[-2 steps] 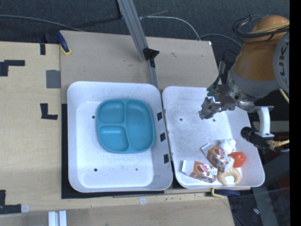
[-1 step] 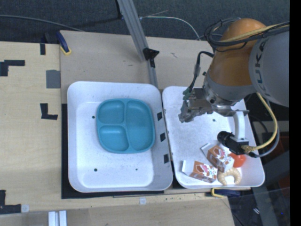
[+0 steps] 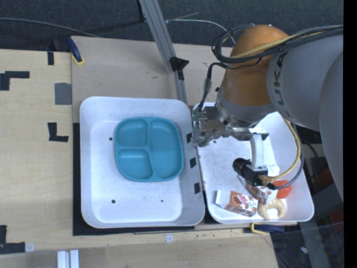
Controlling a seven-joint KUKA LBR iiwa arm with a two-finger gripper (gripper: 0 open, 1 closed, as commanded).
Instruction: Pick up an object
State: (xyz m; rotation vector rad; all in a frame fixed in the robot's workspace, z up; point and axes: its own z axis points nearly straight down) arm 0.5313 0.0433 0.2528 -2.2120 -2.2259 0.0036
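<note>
My gripper (image 3: 204, 130) hangs over the left edge of the right bin (image 3: 301, 208), close to the wall shared with the left bin. The arm's grey and orange body covers the bin's upper part. In the front right corner of the right bin lie a white and brown snack packet (image 3: 236, 201), a beige ring-shaped pastry (image 3: 274, 210) and a small red-orange item (image 3: 283, 191). They are well in front of and to the right of the gripper. Nothing is seen held by the gripper.
The left bin (image 3: 97, 200) holds a blue divided plate (image 3: 149, 148) near its middle. A grey metal bar (image 3: 159, 27) slants down from the top toward the bins' shared wall. Bare wooden bench lies to the left.
</note>
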